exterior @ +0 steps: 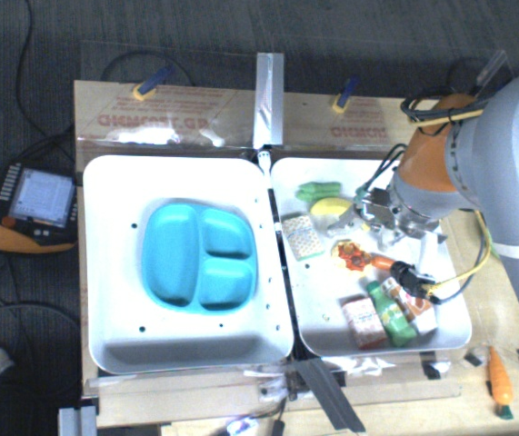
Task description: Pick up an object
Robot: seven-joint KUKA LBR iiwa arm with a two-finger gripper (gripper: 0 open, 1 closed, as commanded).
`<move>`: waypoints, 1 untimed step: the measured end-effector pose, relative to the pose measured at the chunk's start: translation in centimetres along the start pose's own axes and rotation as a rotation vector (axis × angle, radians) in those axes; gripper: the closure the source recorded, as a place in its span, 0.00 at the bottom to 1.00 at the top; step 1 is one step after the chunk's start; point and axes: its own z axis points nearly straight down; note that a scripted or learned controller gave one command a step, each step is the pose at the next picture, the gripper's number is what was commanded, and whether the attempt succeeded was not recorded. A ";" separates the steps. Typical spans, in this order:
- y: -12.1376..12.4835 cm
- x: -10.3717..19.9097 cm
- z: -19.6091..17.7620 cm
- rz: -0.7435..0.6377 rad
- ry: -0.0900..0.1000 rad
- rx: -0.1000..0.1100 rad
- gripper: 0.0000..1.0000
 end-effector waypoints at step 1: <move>0.0 0.1 -1.0 -0.001 0.001 0.000 1.00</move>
